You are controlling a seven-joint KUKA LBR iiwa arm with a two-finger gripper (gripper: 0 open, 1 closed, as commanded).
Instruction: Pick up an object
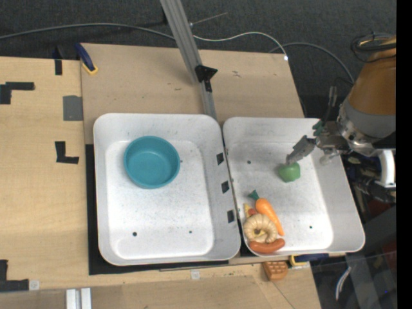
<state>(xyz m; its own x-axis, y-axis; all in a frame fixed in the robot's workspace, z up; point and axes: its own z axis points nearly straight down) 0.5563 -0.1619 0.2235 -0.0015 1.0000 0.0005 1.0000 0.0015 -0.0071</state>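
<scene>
The hand (pixel 301 150) is hovering just above the small green block (pixel 290 172) lying in the right bin (pixel 335 230); whether it is released or clenched cannot be told. The block is looking light, rigid and smooth; gripping across its opposite flat sides seems advisable.

pretty even overhead light, no harsh glare, though the white bins (pixel 161 124) look a bit blown out. Shadows are soft and short. Whole frame is low-res and slightly soft, grainy on the dark floor (pixel 257 5)
</scene>
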